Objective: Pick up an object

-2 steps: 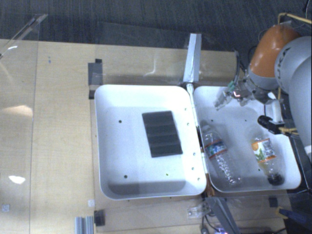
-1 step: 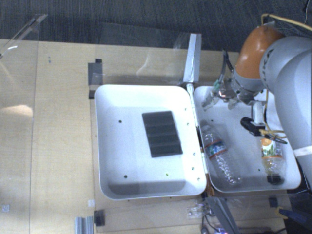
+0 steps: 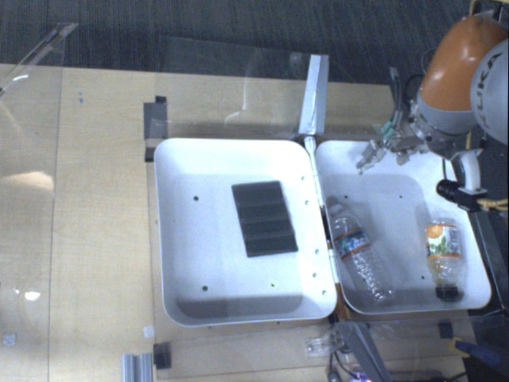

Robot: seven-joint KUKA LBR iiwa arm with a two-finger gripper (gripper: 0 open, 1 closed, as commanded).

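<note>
Two clear plastic bottles lay in the right bin [image 3: 398, 183]. One bottle [image 3: 359, 257] rested along the bin's left wall, slanting from upper left to lower right, with a band label of red, blue and white around its upper part; the writing on it was too small to read. The other bottle [image 3: 443, 259] lay near the bin's right wall, close to upright in the view, with a dark cap at its lower end and an orange and green label whose print was likewise illegible.

In the left bin [image 3: 183, 205], a flat dark ribbed pad [image 3: 265, 218] lay near the middle, tilted slightly, with no marking visible on it.

The gripper [image 3: 380, 148] hung over the upper rim of the right bin, toward its far left corner, well apart from both bottles and above them in the view. Its thin metal fingers pointed left and downward; whether they stood apart or together could not be told, and nothing was seen between them.

The arm [image 3: 461, 62] with its orange band entered from the upper right and was cut off by the frame's edge. A clear panel [image 3: 32, 213] covered the bench's left part.
</note>
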